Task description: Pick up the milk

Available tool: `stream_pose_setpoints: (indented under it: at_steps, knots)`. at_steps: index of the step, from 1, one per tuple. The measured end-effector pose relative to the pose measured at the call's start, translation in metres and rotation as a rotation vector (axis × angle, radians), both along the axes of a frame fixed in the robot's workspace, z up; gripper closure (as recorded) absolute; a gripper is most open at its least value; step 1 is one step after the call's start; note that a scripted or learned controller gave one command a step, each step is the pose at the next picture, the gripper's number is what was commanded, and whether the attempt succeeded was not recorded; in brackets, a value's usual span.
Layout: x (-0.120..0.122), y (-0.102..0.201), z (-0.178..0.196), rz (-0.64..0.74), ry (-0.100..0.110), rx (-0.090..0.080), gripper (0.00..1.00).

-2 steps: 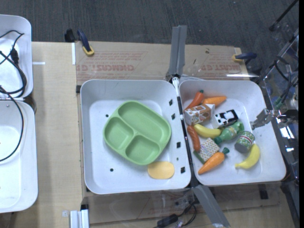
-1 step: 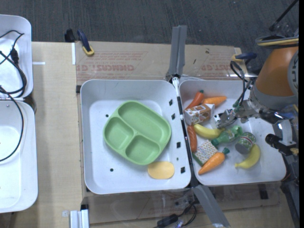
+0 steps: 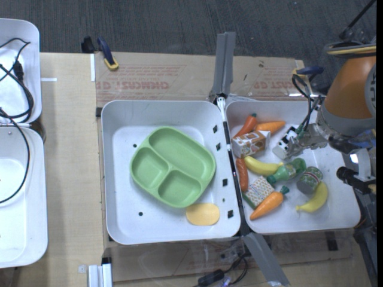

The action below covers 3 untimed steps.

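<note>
The milk [image 3: 249, 143] is a small white and orange carton lying in the right bin [image 3: 341, 215], near its left wall and towards the back. My gripper [image 3: 289, 144] hangs low over the same bin, a short way to the right of the carton and apart from it. It sits above the back end of a yellow banana [image 3: 261, 165] and a green bottle [image 3: 287, 171]. The arm's orange band [image 3: 350, 88] rises behind it at the right.
Around the milk lie two carrots [image 3: 258, 125] at the back, a red sausage [image 3: 242, 173], a checkered packet [image 3: 260, 190], another carrot [image 3: 267, 203], a can [image 3: 308, 180] and a second banana [image 3: 315, 199]. The left bin [image 3: 116, 178] holds a green divided plate [image 3: 172, 167] and a yellow disc [image 3: 203, 214].
</note>
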<state>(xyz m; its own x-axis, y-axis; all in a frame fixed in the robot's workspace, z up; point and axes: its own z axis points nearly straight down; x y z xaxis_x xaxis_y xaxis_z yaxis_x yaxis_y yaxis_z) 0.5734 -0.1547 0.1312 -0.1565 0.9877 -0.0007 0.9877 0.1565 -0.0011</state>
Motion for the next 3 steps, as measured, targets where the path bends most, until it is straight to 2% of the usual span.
stream_pose_setpoints:
  at_steps: [1,2,3]
  knots:
    - [0.0,0.01,-0.019,-0.22,0.002,0.001,1.0]
    - [0.0,0.01,-0.019,-0.22,0.002,0.001,0.0]
    - [0.062,-0.037,-0.037,-0.161,0.003,0.012,0.0]
